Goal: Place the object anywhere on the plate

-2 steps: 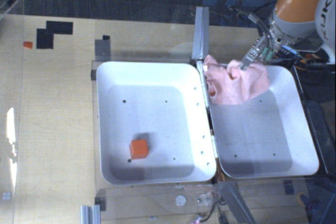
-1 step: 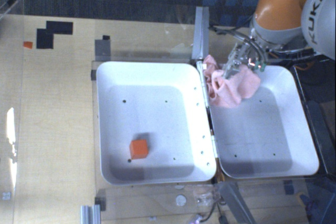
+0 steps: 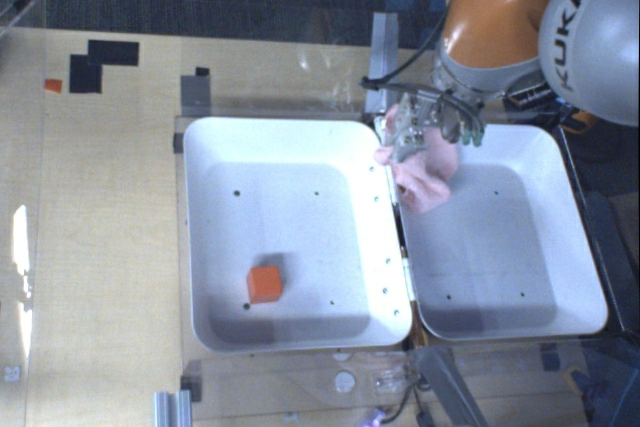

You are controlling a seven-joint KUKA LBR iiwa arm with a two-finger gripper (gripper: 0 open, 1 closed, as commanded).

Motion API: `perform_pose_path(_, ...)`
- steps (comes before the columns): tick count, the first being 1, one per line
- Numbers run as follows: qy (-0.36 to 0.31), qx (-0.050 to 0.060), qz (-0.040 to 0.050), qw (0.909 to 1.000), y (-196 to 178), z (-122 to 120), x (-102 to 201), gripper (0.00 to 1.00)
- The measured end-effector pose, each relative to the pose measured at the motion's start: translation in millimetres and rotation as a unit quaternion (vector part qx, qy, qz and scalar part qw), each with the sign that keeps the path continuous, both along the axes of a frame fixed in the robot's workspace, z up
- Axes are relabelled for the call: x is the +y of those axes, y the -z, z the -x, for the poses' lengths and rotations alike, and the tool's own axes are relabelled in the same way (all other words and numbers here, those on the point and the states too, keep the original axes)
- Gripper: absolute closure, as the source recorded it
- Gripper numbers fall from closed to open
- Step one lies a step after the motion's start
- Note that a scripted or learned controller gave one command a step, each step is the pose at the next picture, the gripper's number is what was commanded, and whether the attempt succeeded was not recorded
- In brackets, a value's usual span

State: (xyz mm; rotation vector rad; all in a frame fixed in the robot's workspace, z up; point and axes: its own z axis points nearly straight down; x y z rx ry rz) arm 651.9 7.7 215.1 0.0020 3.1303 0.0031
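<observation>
Gripper [image 3: 418,137] was clamped on a pink cloth [image 3: 424,177] over the right bin [image 3: 570,215], mid-carry. No plate spotted, so finding one looked next.

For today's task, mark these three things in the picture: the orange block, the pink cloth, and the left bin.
orange block [image 3: 265,284], camera view, middle of its top face.
pink cloth [image 3: 427,177], camera view, middle of the hanging bunch under the gripper.
left bin [image 3: 290,200], camera view, bare floor.
</observation>
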Motion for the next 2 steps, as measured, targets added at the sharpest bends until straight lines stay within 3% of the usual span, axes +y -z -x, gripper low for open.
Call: perform_pose_path(2, -0.002, 0.0, -0.001, 1.0, -10, 19, 108, 1.0)
